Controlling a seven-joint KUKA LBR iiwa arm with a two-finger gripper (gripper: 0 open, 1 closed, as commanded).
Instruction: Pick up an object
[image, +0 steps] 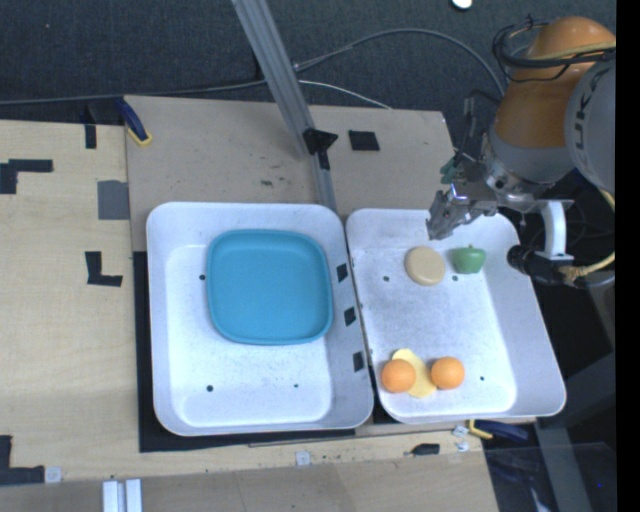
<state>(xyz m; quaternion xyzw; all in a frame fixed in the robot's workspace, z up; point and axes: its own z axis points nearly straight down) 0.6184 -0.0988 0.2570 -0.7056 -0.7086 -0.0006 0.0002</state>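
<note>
Hand (447, 222) hangs over far edge of the right bin (520, 340), prob. lining up a drop; can't tell its grip state, nothing seen in it. Just below it: smooth beige round piece (425, 266) w/ small green fruit (467, 260) touching. Further down, two glossy orange balls (399, 376) flank a yellow bit (412, 372). Blue rounded-square plate (268, 286) sits in the left bin (180, 330), well apart.

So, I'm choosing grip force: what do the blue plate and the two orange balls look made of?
The blue plate looks like moulded plastic: uniform matte turquoise, rounded corners, soft raised rim, no glare. The two orange balls look like smooth plastic or rubber toy fruit, evenly coloured with a faint sheen; foam can't be ruled out.
</note>
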